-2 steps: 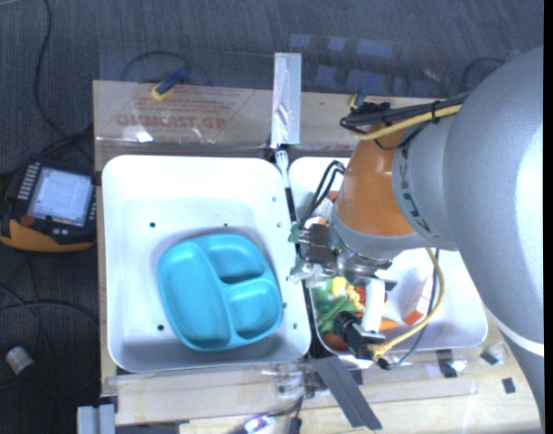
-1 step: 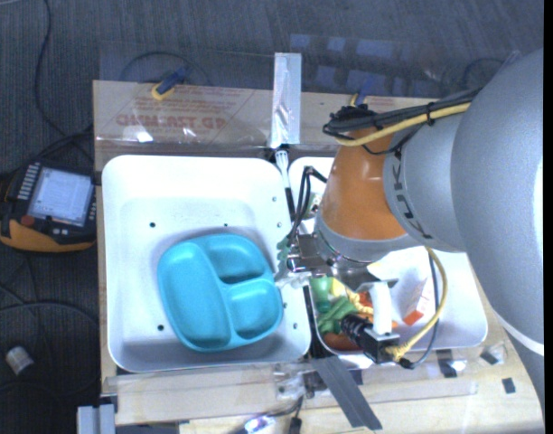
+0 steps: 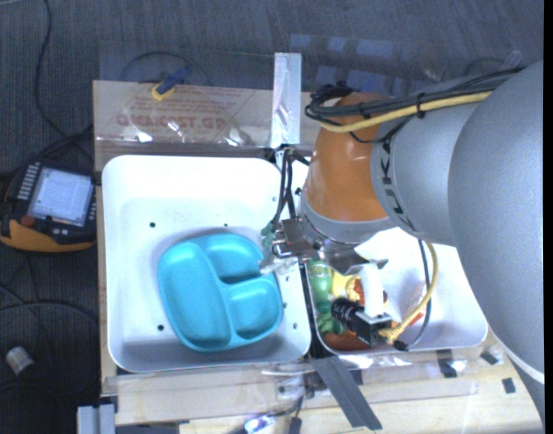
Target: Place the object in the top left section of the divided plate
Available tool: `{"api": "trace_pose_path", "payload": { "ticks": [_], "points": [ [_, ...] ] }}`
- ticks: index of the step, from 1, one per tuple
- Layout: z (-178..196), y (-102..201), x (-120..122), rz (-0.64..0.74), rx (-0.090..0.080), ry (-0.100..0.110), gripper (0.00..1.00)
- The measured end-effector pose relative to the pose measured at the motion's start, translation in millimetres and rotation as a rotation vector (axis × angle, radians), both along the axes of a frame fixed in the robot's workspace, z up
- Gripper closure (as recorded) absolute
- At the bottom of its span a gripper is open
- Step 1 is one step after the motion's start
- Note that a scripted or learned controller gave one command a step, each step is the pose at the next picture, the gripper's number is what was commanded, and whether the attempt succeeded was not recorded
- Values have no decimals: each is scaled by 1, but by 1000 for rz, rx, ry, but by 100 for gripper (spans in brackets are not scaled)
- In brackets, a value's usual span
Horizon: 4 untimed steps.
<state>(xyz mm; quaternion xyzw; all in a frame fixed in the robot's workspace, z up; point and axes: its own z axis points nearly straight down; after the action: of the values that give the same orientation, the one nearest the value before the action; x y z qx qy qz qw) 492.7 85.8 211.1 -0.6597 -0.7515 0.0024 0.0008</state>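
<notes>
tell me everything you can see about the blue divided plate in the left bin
The divided plate is light blue with a smooth, plastic-looking surface and rounded corners. Raised ridges split it into three sections: one long section along its left side and two smaller ones on its right. All three look bare. It lies flat on the floor of the left bin, turned at a slant to the bin's walls, toward the bin's lower right. Its right edge sits close to the wall between the bins, just left of the arm's wrist.

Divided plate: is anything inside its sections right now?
All three sections of the blue divided plate in the left bin look bare. The arm's wrist hangs just past its right edge, over the right bin, covering most of the colourful items there.
</notes>
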Motion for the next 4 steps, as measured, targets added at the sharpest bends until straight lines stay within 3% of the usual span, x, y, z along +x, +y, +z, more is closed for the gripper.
{"api": "trace_pose_path", "payload": {
  "ticks": [1, 2, 3, 4],
  "points": [
    [-22, -39, -10, -300, -1, 0, 100],
    [23, -25, -9, 60, -1, -3, 100],
    [-29, -31, -10, 23, 1, 1, 100],
    [-86, 22, -11, 182, 2, 2, 100]
  ]
}}
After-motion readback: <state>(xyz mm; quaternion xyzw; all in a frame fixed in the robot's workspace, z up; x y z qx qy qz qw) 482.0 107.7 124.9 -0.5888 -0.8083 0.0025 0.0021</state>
